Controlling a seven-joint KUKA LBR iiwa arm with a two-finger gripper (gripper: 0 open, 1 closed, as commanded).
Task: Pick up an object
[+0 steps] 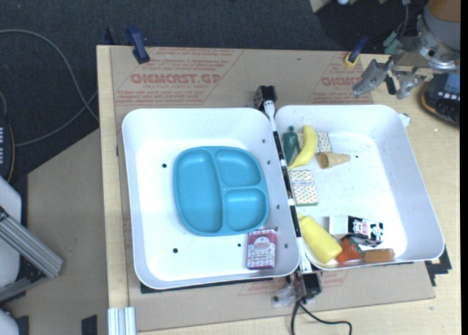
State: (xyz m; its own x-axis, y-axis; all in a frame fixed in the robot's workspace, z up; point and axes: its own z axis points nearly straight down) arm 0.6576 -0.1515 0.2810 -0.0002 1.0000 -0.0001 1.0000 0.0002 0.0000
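We see the left shallow white bin [139, 180] holding a blue three-compartment plastic tray [219, 189] and a small red carton [261, 248] near its front edge. The right white bin [409, 180] crowds its left and near sides — yellow banana [308, 145], patterned packet [303, 186], yellow bottle [319, 238]. The tabletop [183, 77] reads "CHEMCAST GP". The pincer [380, 74] hovers beyond the far edge, released — grasping nothing.

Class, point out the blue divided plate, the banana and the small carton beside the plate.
blue divided plate [219, 189], camera view, middle divider.
banana [307, 146], camera view, mid-curve.
small carton [261, 249], camera view, front face.
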